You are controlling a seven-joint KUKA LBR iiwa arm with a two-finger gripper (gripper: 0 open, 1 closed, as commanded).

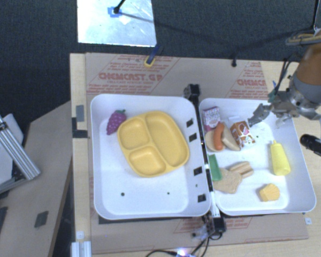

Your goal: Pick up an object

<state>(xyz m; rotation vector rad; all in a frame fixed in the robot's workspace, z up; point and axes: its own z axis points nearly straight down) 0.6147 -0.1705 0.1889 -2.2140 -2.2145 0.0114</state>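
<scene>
Starting at the near edge of the right bin (302, 167): you've got a small orange cheese-looking wedge (269, 192), chunky and matte, sitting well below the gripper (265, 113) in the frame and a bit to its right. Just left of that wedge there's a tan, flat toast-shaped piece (230, 182) with some pale sticks (242, 168) lying on it, and a green strip (213, 166) right against the divider. All of it looks like toy plastic food, loosely scattered, which I'd guess is deliberate so a grasp has room around each item.

The yellow mustard bottle (279, 158) lies on its side below the gripper, smooth and rounded, so it may roll if you nudge it.

Closest to the gripper is the cluster to its lower left: a hot dog (219, 136) on a round bun, a small brown printed packet (241, 133) leaning beside it, and a white-pink carton (211, 115). That packet is probably your easiest target, but I can't call it.

The gripper hangs above the bin's far side with nothing in it; its fingers (257, 114) look spread a little.

Way off left, the other bin holds a glossy yellow divided plate (150, 142) and bumpy purple grapes (115, 121).
</scene>
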